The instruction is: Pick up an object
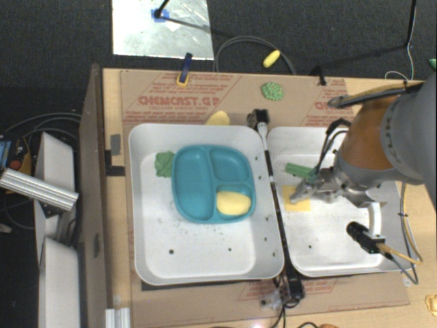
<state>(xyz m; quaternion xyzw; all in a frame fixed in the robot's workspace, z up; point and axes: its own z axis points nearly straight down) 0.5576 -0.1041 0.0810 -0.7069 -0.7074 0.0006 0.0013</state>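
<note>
In the right bin (321,255), my gripper (308,187) reaches down at the left side, close to the bin floor. A green stick-shaped object (298,171) lies just above and left of it. A flat yellow piece (296,201) lies directly under and left of the gripper tip, partly hidden by it. Whether either object is held is hidden from this angle. In the left bin (153,251) sits a blue divided plate (198,183) with a yellow lemon-like object (233,202) in its lower right compartment. A green leafy piece (164,162) lies at the plate's left edge.
Behind the bins, on the cardboard, are a pale yellow object (218,119), a green round object (272,91) and a small yellow object (272,59). A black divider strip (270,176) runs between the bins. The arm's grey body (389,142) covers the right bin's upper right.
</note>
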